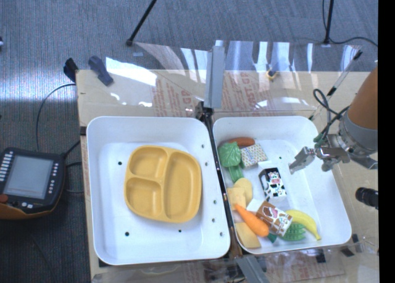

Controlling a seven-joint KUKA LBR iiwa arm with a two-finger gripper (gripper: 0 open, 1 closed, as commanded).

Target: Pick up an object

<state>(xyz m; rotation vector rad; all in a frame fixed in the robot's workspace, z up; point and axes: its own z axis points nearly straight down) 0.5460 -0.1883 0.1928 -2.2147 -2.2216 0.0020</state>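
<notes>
Hovering over the right bin (321, 131), the gripper (304, 158) has its jaws apart and empty, nothing lifted yet, the black-and-white carton (272, 184) lying just beside it among the toy food.

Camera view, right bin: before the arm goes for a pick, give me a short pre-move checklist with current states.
1. Hand above the right bin: ok.
2. Nothing seen in the hand: ok.
3. Finger opening: cannot tell.
4. Cow-print box nearest, standing apart from its neighbours: ok.
5. Carrot, banana and can crowd together: not ok for a clean pick.
6. Yellow tray lies in the left bin, out of the way: ok.
</notes>
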